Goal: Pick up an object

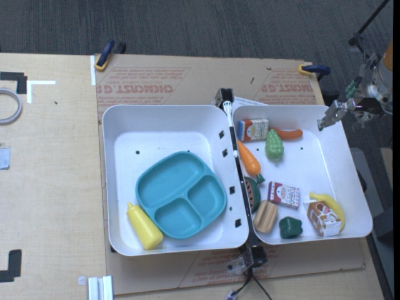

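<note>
Where bins meet, tapered glossy carrot [249,158]

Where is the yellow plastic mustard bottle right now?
The yellow plastic mustard bottle lies in the left white bin, at its near-left corner, right beside the teal divided plate.

One fixed camera looks down aslant on both bins [116,186].

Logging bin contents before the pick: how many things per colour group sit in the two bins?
Left bin:
Blue: 1, the tray
Yellow: 1, the bottle

Right bin:
Orange or red: 2
Green: 2
Cartons: 3
Yellow: 1
Tan: 1
Dark round: 1

Total: 12
</note>
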### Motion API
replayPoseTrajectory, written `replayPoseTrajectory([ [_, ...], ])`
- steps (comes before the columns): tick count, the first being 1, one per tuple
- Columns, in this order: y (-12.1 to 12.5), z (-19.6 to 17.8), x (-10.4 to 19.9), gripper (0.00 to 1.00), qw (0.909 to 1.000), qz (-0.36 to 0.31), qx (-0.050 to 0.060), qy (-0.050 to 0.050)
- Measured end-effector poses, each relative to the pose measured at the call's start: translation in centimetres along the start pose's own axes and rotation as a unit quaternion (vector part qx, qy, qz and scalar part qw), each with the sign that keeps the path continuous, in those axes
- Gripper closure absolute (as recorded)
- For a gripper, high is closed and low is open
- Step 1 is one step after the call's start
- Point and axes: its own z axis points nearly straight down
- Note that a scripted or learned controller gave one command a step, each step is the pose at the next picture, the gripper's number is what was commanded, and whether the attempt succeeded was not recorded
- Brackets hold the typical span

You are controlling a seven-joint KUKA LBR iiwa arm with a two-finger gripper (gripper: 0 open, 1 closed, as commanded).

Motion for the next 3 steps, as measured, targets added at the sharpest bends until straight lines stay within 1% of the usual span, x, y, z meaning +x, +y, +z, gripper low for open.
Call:
replayPoseTrajectory([
  [1,-3.8,15.4,4.6,0.00,0.9980,0.063,0.000,0.000],
  [2,-11.1,14.8,5.0,0.00,0.9976,0.069,0.000,0.000],
  [3,-10.8,15.9,10.0,0.00,0.9910,0.134,-0.004,0.000],
])
